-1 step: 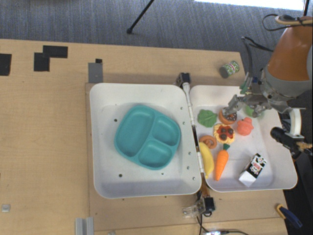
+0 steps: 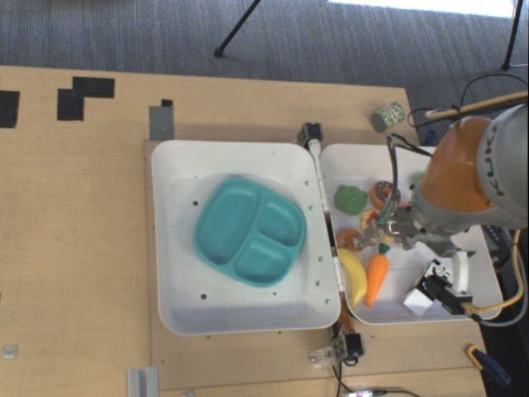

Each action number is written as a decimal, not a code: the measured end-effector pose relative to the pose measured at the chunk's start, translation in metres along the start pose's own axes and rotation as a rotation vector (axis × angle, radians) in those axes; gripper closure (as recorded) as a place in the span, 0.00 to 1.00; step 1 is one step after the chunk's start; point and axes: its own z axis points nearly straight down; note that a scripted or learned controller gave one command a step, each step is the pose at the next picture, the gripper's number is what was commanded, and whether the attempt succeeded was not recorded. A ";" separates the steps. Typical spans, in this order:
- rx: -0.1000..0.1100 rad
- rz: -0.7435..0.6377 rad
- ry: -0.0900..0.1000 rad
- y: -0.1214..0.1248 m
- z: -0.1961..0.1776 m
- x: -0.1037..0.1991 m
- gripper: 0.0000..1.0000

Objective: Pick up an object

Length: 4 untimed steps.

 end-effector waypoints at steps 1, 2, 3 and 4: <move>-0.004 -0.003 0.000 0.077 0.008 -0.021 0.00; 0.052 0.004 0.015 0.118 0.013 -0.056 0.00; 0.075 0.000 0.038 0.125 0.013 -0.069 0.00; 0.064 0.014 0.003 0.123 0.013 -0.035 0.00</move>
